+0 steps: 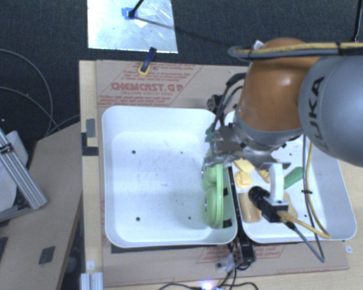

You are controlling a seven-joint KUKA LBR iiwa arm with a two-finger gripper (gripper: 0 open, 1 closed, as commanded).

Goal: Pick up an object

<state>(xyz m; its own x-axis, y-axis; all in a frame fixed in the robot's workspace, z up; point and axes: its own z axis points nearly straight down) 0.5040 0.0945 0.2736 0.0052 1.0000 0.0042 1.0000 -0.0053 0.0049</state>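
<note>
End effector [219, 156], grip state indiscernible, over smooth rounded pale-green piece [214, 193] in white bin [145, 174]

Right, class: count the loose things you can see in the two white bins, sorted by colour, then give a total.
Green: 2 (pale green thing, left bin; darker green piece, right bin)
Yellow: 2 (yellow piece, smaller yellow piece, right bin)
Tan: 1 (tan piece, right bin)
Total: 5 in sight; the arm covers part of the right bin.

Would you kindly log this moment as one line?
gripper: over left bin right rim | green object: in that bin, against same rim | grasp: unconfirmed
</note>
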